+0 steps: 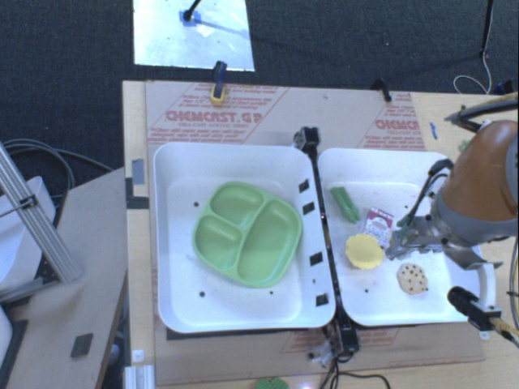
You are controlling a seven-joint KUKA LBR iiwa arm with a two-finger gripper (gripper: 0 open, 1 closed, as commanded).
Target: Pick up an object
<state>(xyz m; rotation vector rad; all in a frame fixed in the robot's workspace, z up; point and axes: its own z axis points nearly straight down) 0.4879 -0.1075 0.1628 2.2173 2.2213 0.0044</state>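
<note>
The right bin (381,177) holds a green pod-shaped piece (345,203), a small red-and-white packet (378,221), a yellow round object (364,251) and a chocolate-chip cookie (412,279). My gripper (400,241) comes in from the right and hangs low over this bin, just right of the yellow object and the packet and above the cookie. Its dark fingertips sit close to the packet's right edge. Nothing shows between them.
A green divided plate (247,233) lies in the left bin (186,298). A black divider with clips (316,225) runs between the two bins. The arm's orange band (486,177) fills the right side over the bin's edge.
</note>
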